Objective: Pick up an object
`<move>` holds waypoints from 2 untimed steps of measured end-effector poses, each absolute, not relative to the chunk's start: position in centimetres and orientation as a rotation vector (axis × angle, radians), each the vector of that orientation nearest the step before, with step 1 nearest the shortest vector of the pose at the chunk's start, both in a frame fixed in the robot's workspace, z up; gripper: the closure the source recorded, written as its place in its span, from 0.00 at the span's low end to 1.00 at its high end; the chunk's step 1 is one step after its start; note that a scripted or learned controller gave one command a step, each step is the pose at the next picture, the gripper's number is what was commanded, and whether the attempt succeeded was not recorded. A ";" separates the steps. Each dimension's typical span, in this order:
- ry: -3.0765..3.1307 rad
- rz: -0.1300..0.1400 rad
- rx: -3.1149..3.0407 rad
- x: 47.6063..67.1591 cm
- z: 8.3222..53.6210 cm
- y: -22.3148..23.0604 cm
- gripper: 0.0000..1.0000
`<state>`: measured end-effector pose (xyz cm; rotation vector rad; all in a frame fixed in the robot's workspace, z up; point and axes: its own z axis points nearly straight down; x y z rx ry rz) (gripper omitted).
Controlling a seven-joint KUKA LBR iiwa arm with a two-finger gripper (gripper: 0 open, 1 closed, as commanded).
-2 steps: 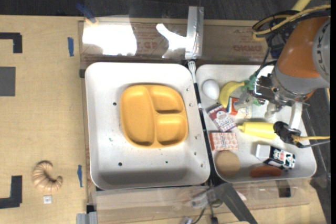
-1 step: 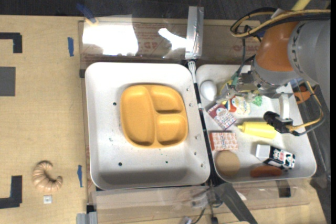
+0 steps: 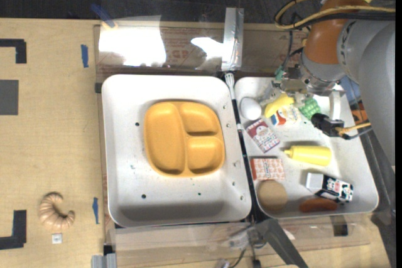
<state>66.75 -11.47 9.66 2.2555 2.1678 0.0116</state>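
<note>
The right bin holds several small objects. A white egg, a yellow banana-shaped piece and a green item lie at its far end. A yellow mustard bottle lies across the middle. My gripper hangs over the bin's far end, just above the yellow piece, below the orange wrist band. The wrist and cables hide the gripper's tips.
The left bin holds a yellow divided plate. The right bin also has a red-and-white card, a patterned packet, a brown round piece, a white block and a toy car. A croissant lies on the bench at left.
</note>
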 end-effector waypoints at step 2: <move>2.198 0.052 2.253 63.3 10.7 -17.0 0.00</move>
